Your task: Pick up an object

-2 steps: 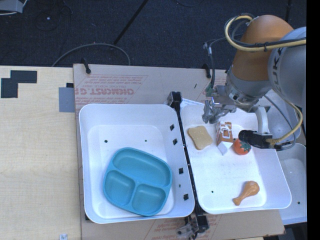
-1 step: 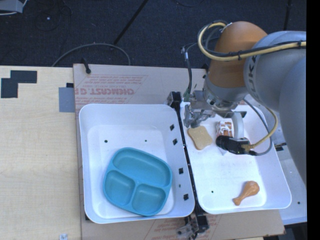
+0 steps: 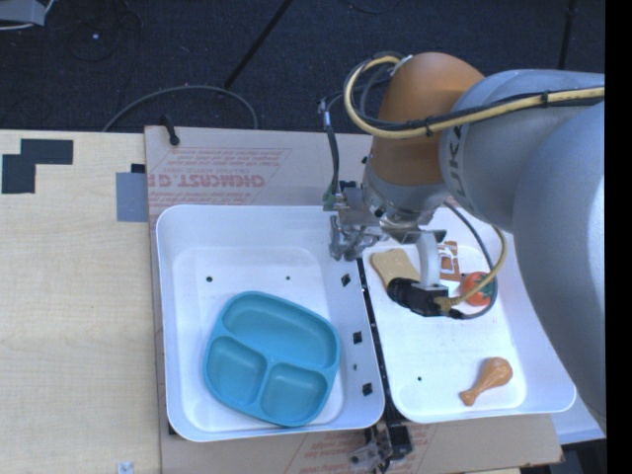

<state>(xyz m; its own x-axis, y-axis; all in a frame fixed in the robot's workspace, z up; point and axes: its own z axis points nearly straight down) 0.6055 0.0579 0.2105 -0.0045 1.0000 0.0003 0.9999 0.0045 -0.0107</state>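
Drumstick toy [image 3: 487, 380], tan, lies loose at the near end of the right bin [image 3: 434, 349]. Level with it, a blue divided plate [image 3: 272, 358] fills the near part of the left bin [image 3: 188, 284]. Farther back in the right bin sit a tan slice [image 3: 393, 264] and a red-orange piece [image 3: 478, 290]. The gripper [image 3: 344, 237] hangs over the rims between the bins; open or closed, I cannot tell.

The bulky grey arm [image 3: 538, 166] bears an orange band [image 3: 425, 117], yellow cable [image 3: 553, 98] and metal pincer [image 3: 343, 245].

Blue tray [image 3: 272, 356] of glossy plastic, white bins [image 3: 247, 265] of smooth plastic, matt cardboard sheet [image 3: 227, 171], pale wood bench [image 3: 69, 314]
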